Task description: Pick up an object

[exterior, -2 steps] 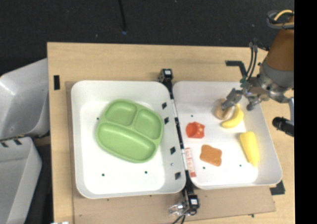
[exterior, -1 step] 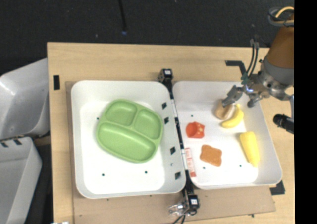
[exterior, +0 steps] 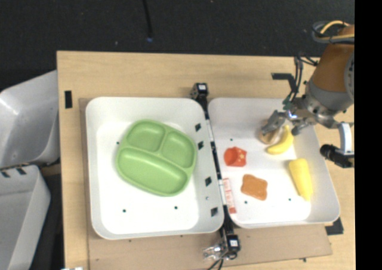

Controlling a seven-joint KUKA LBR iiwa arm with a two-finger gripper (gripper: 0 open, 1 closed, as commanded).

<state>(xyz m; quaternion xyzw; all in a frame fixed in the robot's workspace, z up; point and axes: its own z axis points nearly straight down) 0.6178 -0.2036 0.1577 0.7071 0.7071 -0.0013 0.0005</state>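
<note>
The right bin (exterior: 239,203) holds a red pepper-like piece (exterior: 235,156), an orange toast-like piece (exterior: 254,187), a yellow corn cob (exterior: 301,177) and a yellow banana (exterior: 282,143). My gripper (exterior: 272,132) hangs low over the bin's upper right part, its fingers right at the banana's left end. The wrist blocks the fingertips, so whether they pinch the banana is unclear. The arm with its orange band (exterior: 331,63) comes in from the right.
The left bin (exterior: 101,203) carries a green divided plate (exterior: 157,156). A black divider with clips (exterior: 210,161) runs between the two bins. A white object (exterior: 24,125) sits off the bench at the left.
</note>
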